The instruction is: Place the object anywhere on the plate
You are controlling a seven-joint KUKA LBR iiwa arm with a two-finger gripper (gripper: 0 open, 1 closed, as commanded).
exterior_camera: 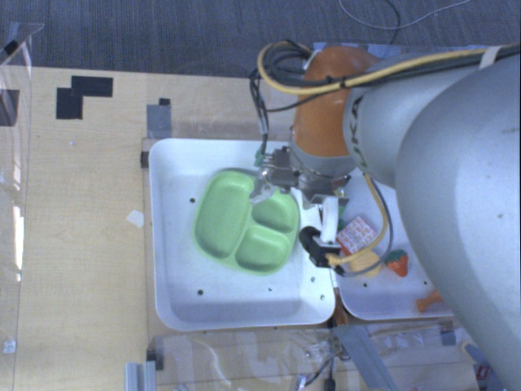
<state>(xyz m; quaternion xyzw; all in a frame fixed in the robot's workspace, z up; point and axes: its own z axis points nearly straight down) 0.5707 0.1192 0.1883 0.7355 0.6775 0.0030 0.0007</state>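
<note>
Hovering over a smooth green three-sectioned plate point(224, 214), fingers point(263, 187) released or clenched: cannot tell.

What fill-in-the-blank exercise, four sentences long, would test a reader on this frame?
1. The plate is coloured ____.
2. It is divided into ____ compartments.
3. It lies in the bin on the view's ____.
4. The strawberry-like toy lies in the other bin, on the view's ____.

Missing words: green; three; left; right.
</note>
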